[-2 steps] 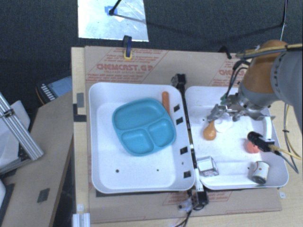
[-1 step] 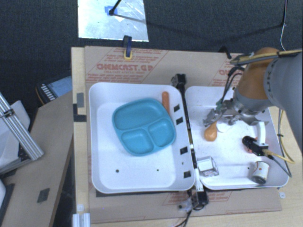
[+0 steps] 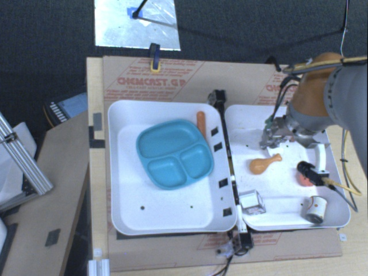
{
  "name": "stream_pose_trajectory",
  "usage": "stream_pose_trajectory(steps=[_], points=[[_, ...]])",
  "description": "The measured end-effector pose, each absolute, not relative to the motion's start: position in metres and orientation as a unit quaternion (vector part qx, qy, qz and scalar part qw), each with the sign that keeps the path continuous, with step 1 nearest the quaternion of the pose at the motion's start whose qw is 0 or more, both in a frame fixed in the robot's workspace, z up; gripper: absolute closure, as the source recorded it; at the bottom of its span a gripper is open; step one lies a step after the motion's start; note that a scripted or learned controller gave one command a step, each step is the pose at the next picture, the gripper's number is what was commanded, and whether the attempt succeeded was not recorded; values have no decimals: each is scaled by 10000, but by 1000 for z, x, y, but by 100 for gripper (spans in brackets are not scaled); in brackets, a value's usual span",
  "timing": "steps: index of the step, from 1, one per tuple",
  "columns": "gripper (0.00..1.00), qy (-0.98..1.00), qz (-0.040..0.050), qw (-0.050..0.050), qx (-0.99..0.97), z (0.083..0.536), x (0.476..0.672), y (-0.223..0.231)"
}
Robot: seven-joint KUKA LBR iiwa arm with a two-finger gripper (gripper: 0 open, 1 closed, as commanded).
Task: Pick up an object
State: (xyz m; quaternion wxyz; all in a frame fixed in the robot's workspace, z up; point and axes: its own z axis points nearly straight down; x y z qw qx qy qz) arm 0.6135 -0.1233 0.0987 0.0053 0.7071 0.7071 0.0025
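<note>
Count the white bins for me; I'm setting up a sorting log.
2, side by side: the left shallow white bin holds a blue three-compartment plastic plate; the right shallow white bin holds an orange drumstick-shaped toy. None seems hidden.

The gripper (image 3: 269, 141) hangs over the right bin (image 3: 246, 124), just beside an orange toy drumstick (image 3: 264, 164). A blue divided plate (image 3: 174, 153) lies in the left bin (image 3: 127, 183).

The arm (image 3: 348, 96) reaches in from the right, its grey link sloping down toward the left. The orange band (image 3: 313, 91) sits just above the wrist (image 3: 296, 125), which bends downward. The gripper (image 3: 269, 138) hangs low at the arm's left end, pointing down, right of the scene's middle.
</note>
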Motion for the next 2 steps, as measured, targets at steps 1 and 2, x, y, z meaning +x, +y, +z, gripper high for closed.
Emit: stream_pose_trajectory(steps=[1,2], points=[[100,7084,19,26,7058,143,619,-122],[100,7086,25,37,7056,208,623,-125]])
